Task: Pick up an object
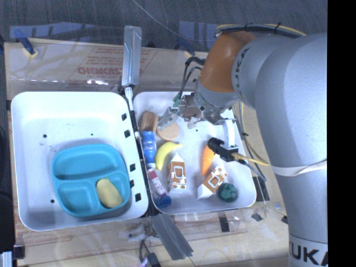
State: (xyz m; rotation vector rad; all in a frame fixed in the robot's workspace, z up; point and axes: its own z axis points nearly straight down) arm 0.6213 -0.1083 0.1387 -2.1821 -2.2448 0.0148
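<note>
Hovering over the round tan cookie-like disc (168, 130), the two-finger gripper (179, 114) has fingers I cannot tell apart

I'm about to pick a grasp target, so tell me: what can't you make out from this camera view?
- pincer: small and dark under the wrist; fingers' state unreadable.
- right bin: right wall and far corner hidden by the arm.
- small bottle: label too small to read.
- green object: too blurred to identify.

the arm (278, 93) hides the right bin's (245, 196) far corner; gripper (186, 111) fingers unclear.
</note>
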